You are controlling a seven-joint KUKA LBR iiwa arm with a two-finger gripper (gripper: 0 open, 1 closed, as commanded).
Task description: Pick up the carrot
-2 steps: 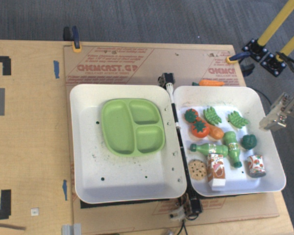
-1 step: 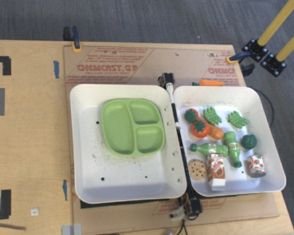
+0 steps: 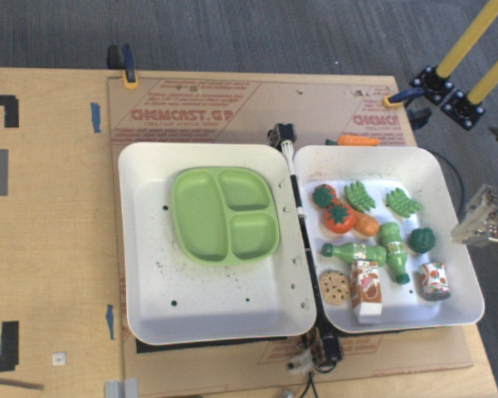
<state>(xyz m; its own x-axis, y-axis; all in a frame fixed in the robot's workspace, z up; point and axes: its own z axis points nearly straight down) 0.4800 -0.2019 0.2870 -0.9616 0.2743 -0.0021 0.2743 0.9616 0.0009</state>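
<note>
Cookie (image 3: 334,287) and cartons sitting nearest in right bin (image 3: 456,222). Carrot (image 3: 363,222) lying mid-bin, touching tomato (image 3: 339,217). Hand (image 3: 481,219) hovering at bin's right rim, opening unclear. Should be approaching along carrot's free orange end.

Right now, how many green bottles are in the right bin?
2. One green bottle lies on its side near the bin's middle, above the carton. The other green bottle lies just to its right, beside the broccoli. Nothing suggests a hidden third under the pile.
</note>
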